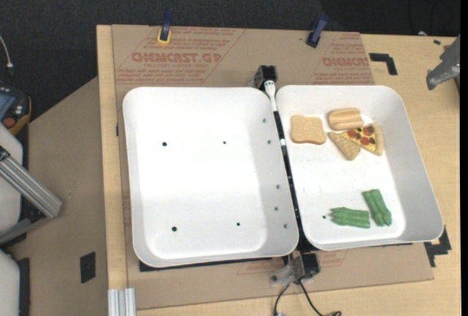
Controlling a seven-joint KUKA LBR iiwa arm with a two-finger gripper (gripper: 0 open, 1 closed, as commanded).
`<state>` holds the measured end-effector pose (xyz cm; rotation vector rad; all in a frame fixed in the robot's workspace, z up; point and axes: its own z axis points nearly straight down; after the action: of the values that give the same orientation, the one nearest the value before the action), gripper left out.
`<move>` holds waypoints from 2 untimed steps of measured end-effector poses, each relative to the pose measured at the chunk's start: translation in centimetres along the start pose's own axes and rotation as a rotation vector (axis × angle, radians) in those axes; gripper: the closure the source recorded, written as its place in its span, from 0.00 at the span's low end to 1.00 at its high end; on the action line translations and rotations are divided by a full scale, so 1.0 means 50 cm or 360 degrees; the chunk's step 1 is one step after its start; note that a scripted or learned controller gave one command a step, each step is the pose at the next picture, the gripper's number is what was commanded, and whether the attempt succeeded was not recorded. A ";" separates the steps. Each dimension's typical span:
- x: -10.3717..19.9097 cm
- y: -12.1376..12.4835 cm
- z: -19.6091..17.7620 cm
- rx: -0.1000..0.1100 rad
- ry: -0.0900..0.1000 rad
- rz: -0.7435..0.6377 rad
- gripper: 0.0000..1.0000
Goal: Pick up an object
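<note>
Camera view: grey arm part (446, 66) at the right edge; its grip state cannot be told. Below and left of it, the right bin (409, 161) holds toast (308, 130), hot dog (344, 118), pizza slice (360, 140) and two green pieces (363, 212); farther left lies the left bin (146, 161), with open floor

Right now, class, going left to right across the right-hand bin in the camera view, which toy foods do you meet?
Bread slice → hot dog bun → pizza slice; nearer the front, green beans → second green bean bunch.

Toy foods (344, 130) — green pieces (362, 212) — right bin (409, 161)
</note>
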<state>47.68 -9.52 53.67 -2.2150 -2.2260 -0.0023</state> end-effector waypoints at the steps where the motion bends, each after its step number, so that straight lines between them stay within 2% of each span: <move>1: 0.098 0.006 0.002 0.0002 -0.0002 -0.0002 0.00; 2: 0.316 0.006 0.004 0.0001 0.0000 -0.0013 0.00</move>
<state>47.90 6.30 53.50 -2.2059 -2.2346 -0.0016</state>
